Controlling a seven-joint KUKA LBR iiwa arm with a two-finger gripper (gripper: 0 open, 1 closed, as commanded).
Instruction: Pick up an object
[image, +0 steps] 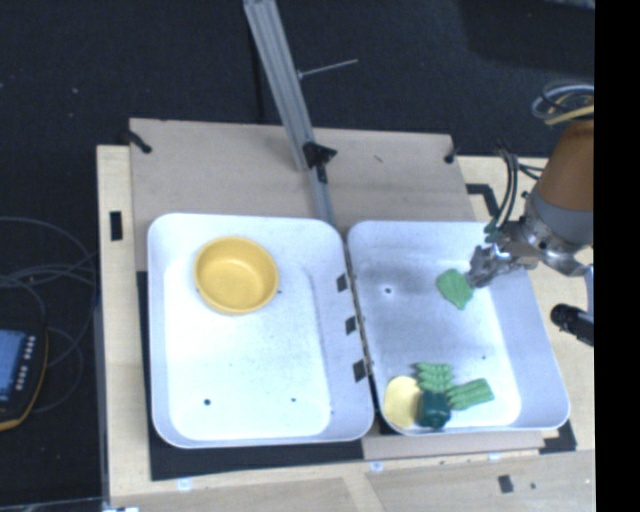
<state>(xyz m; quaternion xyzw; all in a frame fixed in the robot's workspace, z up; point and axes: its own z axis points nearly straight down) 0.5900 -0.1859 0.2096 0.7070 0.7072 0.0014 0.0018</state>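
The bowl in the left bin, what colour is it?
Yellow; the bowl shows plainly in the camera view.

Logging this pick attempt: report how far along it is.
Done: the claw has reached the right white bin, beside the flat light-green piece. In hand: nothing visibly gripped. Left: grasp and lift. The yellow bowl and the green-yellow pile sit untouched.

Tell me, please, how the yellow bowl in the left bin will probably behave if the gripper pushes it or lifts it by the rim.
The yellow bowl stands upright on its base on the left bin's flat floor, so a push would probably slide it, not roll it. It looks like thin plastic: likely light and stiff. Its smooth rounded rim may slip between fingers.
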